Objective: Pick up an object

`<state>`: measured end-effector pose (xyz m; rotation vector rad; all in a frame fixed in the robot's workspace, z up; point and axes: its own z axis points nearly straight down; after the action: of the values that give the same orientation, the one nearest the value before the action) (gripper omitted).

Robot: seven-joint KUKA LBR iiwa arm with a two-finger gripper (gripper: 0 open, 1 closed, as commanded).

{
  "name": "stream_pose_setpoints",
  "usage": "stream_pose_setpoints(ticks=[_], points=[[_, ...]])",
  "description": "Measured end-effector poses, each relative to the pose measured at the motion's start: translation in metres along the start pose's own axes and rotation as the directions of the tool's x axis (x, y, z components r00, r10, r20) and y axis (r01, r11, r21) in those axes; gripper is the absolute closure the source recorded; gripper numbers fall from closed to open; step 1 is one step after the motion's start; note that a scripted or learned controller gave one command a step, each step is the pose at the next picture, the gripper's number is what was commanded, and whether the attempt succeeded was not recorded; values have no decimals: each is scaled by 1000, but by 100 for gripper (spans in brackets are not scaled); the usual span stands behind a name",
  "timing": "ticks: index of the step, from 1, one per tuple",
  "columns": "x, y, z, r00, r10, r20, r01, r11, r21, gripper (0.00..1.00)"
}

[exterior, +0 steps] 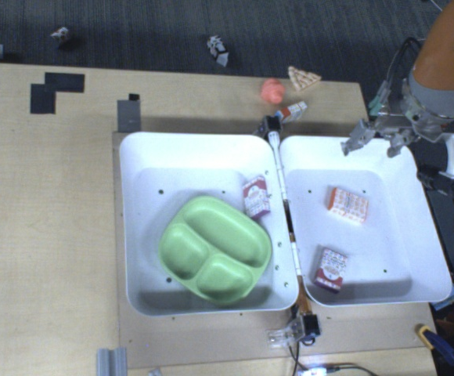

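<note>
My gripper (376, 142) hangs over the far edge of the right bin (415, 210), with its two grey fingers spread apart and nothing between them. Below it in the right bin lie an orange-and-white box (347, 205) and a small red-and-white packet (331, 269). The left bin (145, 202) holds a green divided plate (215, 247) and another red-and-white packet (256, 197) near its right wall.
Beyond the bins on the bench lie an orange ball (272, 91), a wedge-shaped toy (303, 77) and a small red-and-white tube (290, 113). Black patches (56, 88) mark the bench at far left. Cables run along the right side.
</note>
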<state>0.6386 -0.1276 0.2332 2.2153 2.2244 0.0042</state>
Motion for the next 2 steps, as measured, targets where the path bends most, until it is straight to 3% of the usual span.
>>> stream_pose_setpoints(ticks=[1, 2], points=[[2, 27, 125, 1000, -1, -1, 1, 1000, 4, 0], [46, -48, 131, 1000, 2, 2, -2, 1000, -6, 0]])
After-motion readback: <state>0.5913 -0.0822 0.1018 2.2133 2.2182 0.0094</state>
